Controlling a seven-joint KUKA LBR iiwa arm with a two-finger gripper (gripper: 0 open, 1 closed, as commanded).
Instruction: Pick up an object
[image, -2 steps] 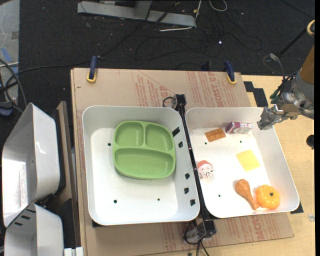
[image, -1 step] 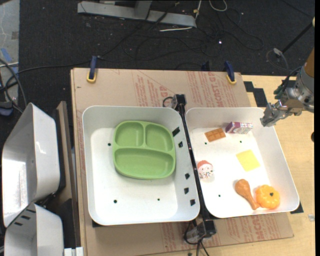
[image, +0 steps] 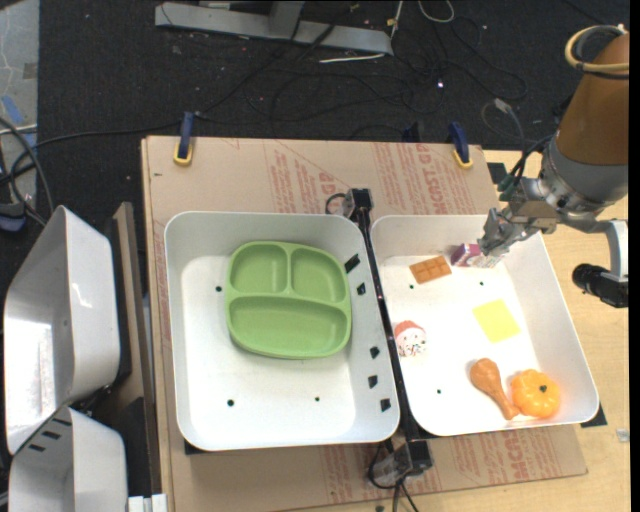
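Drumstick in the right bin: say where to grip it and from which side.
Grip the drumstick across its narrow shaft, coming straight down from above. It lies flat and slanted, fat end up-left, thin end touching or nearly touching the orange pumpkin, so close the fingers across the shaft, above that end.

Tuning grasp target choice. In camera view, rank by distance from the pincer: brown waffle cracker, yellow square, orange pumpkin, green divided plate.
From the pincer, at the right bin's far edge:
1. Brown waffle cracker, just left of it.
2. Flat yellow square, mid right bin.
3. Orange toy pumpkin, near right corner.
4. Green divided plastic plate, left bin.
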